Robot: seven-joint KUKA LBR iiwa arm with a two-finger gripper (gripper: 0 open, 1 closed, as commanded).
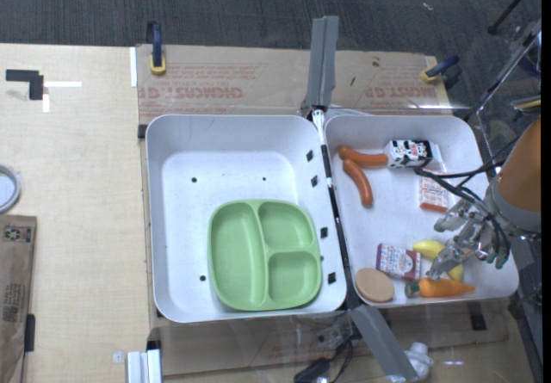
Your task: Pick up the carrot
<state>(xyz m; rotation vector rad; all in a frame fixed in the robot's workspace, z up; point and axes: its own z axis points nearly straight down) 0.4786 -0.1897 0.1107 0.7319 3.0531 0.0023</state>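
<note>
Hovering low in the lower right of the frame, the hand (455,262) sits just above the carrot (445,288), which lies flat on the floor of the right bin (482,145) near its bottom edge, orange body pointing right and its green end toward the left. The carrot is not lifted; it rests on the bin floor, so the pick is not done. How far the hand is spread, I cannot tell: the metal parts blur together over the yellow toy (430,247) just above the carrot, and nothing is clearly caught in it.

Crowded corner, this one. A round tan cookie-like disc (374,285) lies left of the carrot, a small pink-and-white packet (397,260) sits just above that, and the yellow toy is close to the carrot's upper side. Further up the bin lie two orange sausages (360,183), a black-and-white carton (410,153) and a red-printed packet (433,194). Over in the left bin (172,200), the green divided plate (265,254) sits well apart from the action.

My read: the approach looks nearly finished, while the closing, the grip and the lift all remain.
</note>
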